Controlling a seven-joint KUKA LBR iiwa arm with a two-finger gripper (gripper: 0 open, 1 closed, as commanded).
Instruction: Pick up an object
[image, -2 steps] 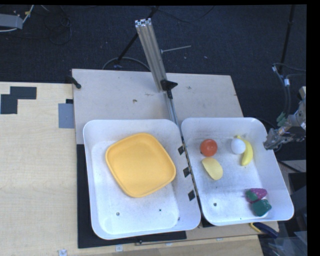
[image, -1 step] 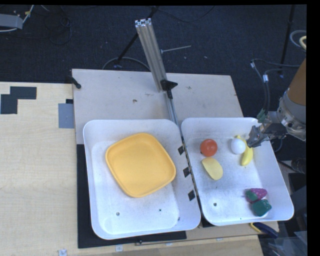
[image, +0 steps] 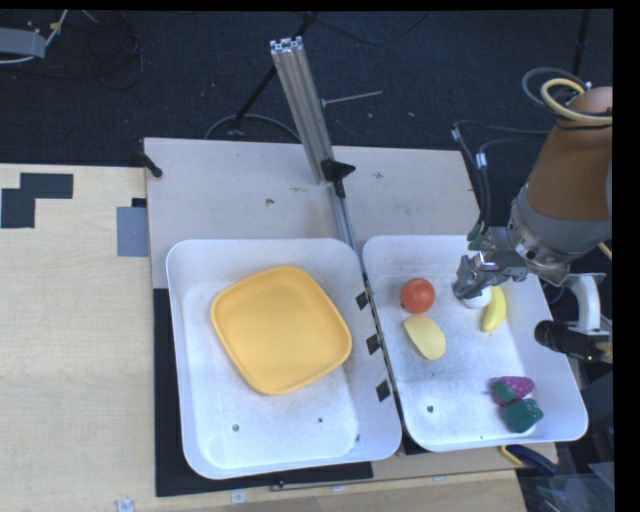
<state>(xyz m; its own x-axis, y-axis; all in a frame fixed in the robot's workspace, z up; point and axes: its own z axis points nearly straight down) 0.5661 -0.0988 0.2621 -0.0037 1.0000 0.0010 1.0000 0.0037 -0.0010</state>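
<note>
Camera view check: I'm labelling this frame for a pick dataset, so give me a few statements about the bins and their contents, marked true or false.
1. The yellow plate lies in the left bin. True.
2. The red tomato sits in the left bin. False: it is in the right bin.
3. The pincer hangs over the right bin, close to the banana. True.
4. The purple item lies on the plate. False: it lies in the right bin's near corner beside a green item.
</note>
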